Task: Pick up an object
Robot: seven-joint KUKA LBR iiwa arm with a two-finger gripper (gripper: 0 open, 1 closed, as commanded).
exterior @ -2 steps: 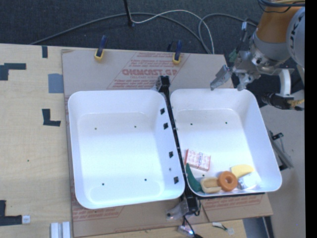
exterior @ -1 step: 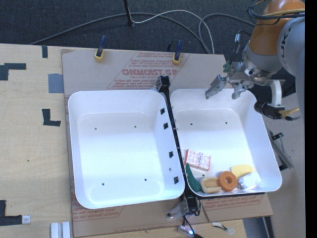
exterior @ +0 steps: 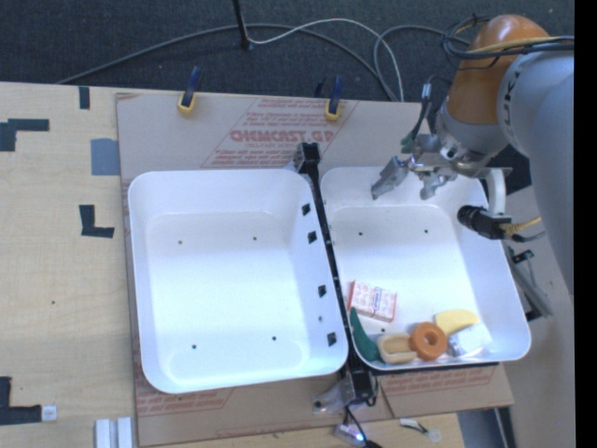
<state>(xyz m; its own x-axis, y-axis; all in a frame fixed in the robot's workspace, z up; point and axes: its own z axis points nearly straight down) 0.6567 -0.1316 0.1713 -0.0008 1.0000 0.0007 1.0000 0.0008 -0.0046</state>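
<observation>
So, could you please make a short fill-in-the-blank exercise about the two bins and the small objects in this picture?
1. All the small objects lie in the ____ bin of the camera view.
2. The orange ring lies between the tan piece and the ____ piece.
3. The hand is above the far part of the right bin, ____ from the objects.
4. The red and white packet lies nearer the divider than the ____ ring does.

Missing words: right; yellow; apart; orange

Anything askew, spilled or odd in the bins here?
Nothing spilled. The objects, including the orange ring and red-and-white packet, crowd the right bin's near corner. The gripper hangs over the far end.
</observation>
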